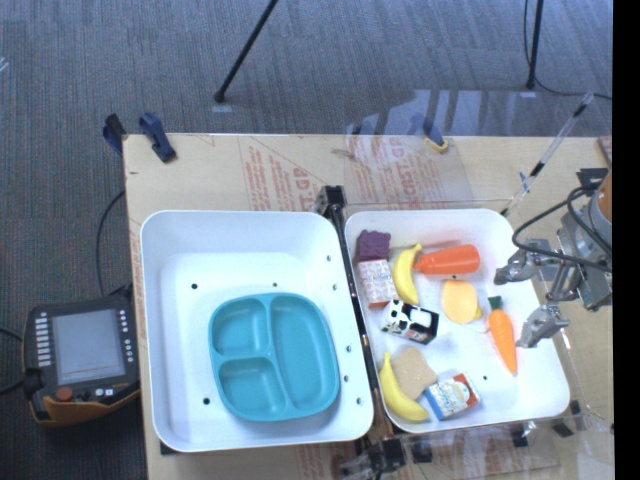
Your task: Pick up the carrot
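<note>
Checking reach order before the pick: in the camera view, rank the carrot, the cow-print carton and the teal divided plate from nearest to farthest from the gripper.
1. Carrot: right bin, just left of the gripper.
2. Cow-print carton: middle of the right bin, farther left.
3. Teal divided plate: left bin, farthest.

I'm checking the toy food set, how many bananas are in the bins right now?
2, both in the right bin: one banana upright near the middle, one banana at the front left corner, partly under a bread slice. None seems hidden.
</note>
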